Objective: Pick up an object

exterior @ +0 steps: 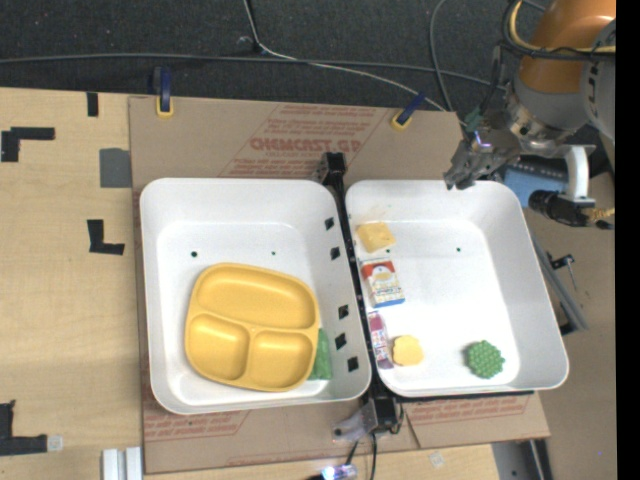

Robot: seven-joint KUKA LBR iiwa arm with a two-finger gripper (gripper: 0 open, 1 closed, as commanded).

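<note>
The right bin (520, 228) holds a pale yellow wedge (375, 236), a small red-and-white packet (382, 283), a thin purple packet (379, 336), a round yellow piece (407, 350) and a bumpy green ball (485, 359). The fingers (466, 173) hang above that bin's far rim, touching nothing; whether they're apart, I can't tell. The arm (565, 38) leans in from the right. The left bin (160, 268) carries a yellow divided tray (252, 325), a green thing (322, 358) beside it.

i see open floor in the right bin (500, 268) toward 12 and centre; items crowd 9 and 6; the yellow tray (250, 323) blocks the left bin (175, 218).
</note>
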